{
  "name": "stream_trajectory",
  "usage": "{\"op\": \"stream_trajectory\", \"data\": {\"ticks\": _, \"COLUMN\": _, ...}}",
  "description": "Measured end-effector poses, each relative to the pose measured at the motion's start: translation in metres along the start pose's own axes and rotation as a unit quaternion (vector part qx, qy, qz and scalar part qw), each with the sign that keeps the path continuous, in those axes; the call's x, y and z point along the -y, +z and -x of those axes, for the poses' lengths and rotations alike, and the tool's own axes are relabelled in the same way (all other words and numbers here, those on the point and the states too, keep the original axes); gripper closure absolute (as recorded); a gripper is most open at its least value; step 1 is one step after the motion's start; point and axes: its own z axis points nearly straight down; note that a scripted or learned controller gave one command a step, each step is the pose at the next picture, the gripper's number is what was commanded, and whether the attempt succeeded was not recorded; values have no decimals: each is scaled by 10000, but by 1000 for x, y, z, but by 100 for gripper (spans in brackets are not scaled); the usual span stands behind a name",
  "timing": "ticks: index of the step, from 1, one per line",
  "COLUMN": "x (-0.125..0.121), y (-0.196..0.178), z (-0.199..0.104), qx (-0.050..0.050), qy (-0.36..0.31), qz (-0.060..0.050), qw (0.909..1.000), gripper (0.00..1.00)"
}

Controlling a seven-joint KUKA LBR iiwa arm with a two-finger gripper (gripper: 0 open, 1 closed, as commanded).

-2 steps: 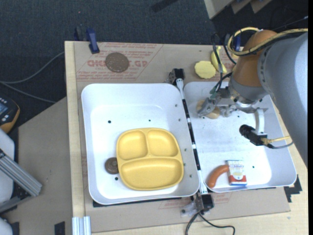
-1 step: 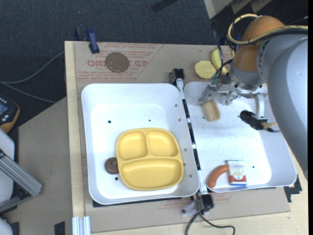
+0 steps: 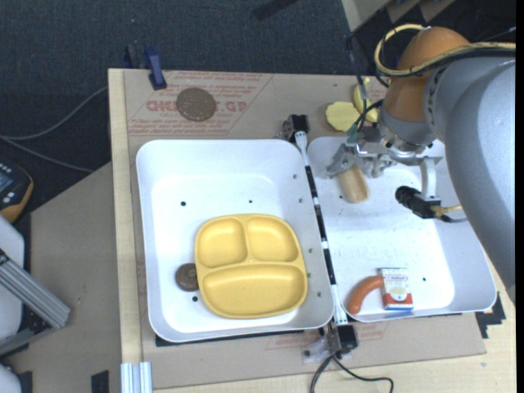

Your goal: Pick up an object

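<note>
In the camera view my gripper (image 3: 360, 160) hangs over the far left corner of the right bin (image 3: 458, 289), below the arm's orange band. A tan cylinder (image 3: 354, 187) lies on the bin floor directly under the gripper, with its upper end hidden by it. Whether the gripper touches the cylinder cannot be told. At the near edge of the same bin lie an orange sausage-shaped piece (image 3: 363, 293) and a small white, red and blue box (image 3: 397, 290) side by side.
The left bin (image 3: 164, 178) holds a yellow divided plate (image 3: 248, 264) and a brown disc (image 3: 187, 277) at its left. A yellow object (image 3: 342, 115) lies behind the right bin. A brown round lid (image 3: 196, 103) and a blue clip (image 3: 153, 66) rest on the cardboard at the back.
</note>
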Motion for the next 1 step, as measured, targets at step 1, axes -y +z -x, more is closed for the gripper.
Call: {"op": "stream_trajectory", "data": {"ticks": 1, "x": -1, "y": -11, "z": 1, "qx": 13, "qy": -1, "qz": 14, "qw": 10000, "gripper": 100}}
